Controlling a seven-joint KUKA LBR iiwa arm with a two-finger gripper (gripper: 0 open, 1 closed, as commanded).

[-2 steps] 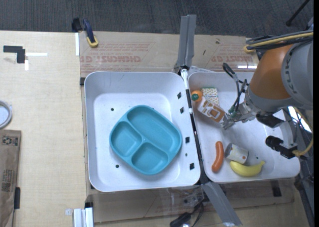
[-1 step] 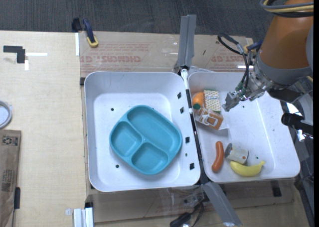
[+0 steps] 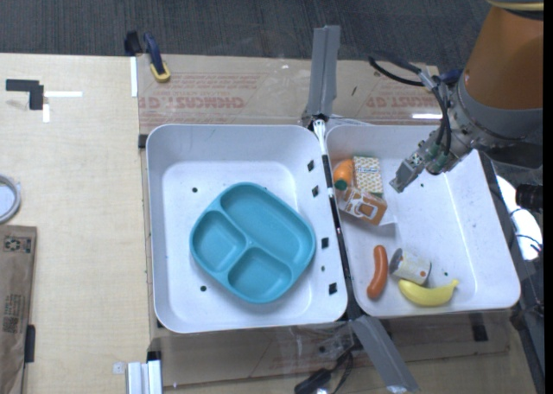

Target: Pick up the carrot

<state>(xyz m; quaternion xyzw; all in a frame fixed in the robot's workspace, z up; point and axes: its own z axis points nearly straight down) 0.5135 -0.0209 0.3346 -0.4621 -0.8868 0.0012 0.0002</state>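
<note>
Carrot [image 3: 378, 271] lies near-left of my fingers [image 3: 406, 178], well apart.
Long axis runs near-far; nothing is in my grip, and I can't tell the gap.

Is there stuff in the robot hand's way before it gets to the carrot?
Nothing visible blocks it. The end effector hangs over bare bin floor, right of the carrot. A small box sits touching the carrot on that side, so it crowds the approach.

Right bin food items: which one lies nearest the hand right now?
The pale checkered packet at the bin's far left, beside the orange carrot, is nearest the hand. The sausage and banana lie at the near edge.
</note>
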